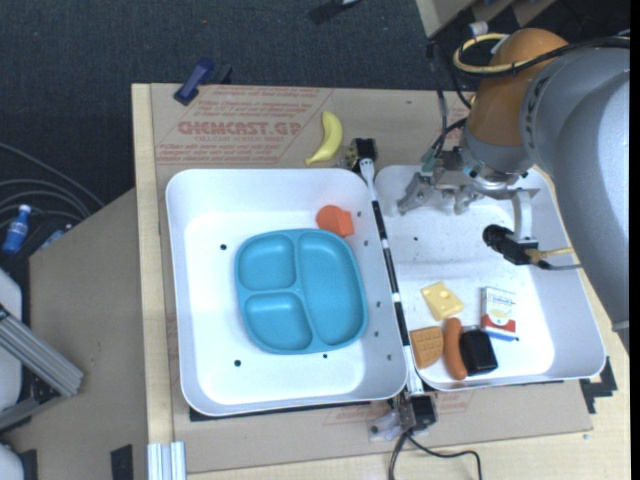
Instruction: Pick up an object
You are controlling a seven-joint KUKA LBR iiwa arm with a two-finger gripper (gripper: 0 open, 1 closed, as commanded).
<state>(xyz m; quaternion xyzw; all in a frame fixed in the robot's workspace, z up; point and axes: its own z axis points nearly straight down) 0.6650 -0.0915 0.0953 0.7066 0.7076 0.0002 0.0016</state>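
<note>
bench [250, 133] holds two white bins | right bin [560, 313]: claw [440, 196] at far end, spread, empty | targets near: hot dog [453, 347], cracker [427, 345], cheese [441, 298] | advice: descend centred over isolated cheese, avoid crowded pieces

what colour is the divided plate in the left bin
Light blue; the divided plate shows clearly in the camera view, in the left bin.
</note>
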